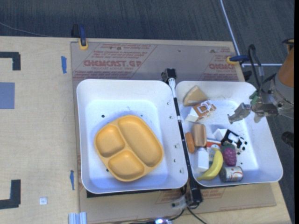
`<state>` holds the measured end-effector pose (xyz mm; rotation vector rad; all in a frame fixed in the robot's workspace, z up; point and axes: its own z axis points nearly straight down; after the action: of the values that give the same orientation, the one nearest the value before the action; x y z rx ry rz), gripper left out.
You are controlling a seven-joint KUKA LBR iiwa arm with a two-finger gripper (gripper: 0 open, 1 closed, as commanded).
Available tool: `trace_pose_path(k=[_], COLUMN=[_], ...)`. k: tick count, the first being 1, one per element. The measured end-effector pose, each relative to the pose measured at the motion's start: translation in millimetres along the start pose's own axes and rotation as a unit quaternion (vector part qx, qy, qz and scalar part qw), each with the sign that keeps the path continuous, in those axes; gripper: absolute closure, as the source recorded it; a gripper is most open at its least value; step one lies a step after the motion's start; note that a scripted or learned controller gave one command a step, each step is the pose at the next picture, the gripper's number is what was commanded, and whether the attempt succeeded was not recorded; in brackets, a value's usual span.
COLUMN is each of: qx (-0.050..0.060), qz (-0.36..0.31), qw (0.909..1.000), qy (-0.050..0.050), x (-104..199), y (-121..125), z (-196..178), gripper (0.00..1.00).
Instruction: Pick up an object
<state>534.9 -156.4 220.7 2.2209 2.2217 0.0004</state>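
You are looking down on two shallow white plastic bins with rounded corners, set side by side on a brown board printed with red lettering. In the left bin (88,125) lies a smooth yellow-orange plastic plate (128,147) moulded into three rounded compartments, sitting a little toward the bin's near side.

The right bin (266,139) holds the clutter you can choose from. Along its left wall, from far to near: a tan wedge shaped like a slice of bread (195,95), a small white-and-orange printed packet (205,108), a brown sausage-shaped piece (199,134) beside an orange carrot-like stick (190,143), and a white block (202,160). At the near edge a glossy yellow banana (213,165) curves beside a knobbly purple bunch of grapes (230,155) and a small metal can (231,173) lying on its side. A black-and-white piece (231,137) sits just above the grapes.

Your metal two-finger gripper (244,114) hangs over the far right part of this bin, its fingers spread apart with nothing between them, clear of the objects below and to its left.
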Motion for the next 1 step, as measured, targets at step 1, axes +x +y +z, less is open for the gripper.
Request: trace_pose_path(k=[1], qx=[-0.001], qz=[0.0], qw=[1.0], qy=[-0.001], x=[-11.1], y=[11.3], z=[125.5], gripper=[0.0])
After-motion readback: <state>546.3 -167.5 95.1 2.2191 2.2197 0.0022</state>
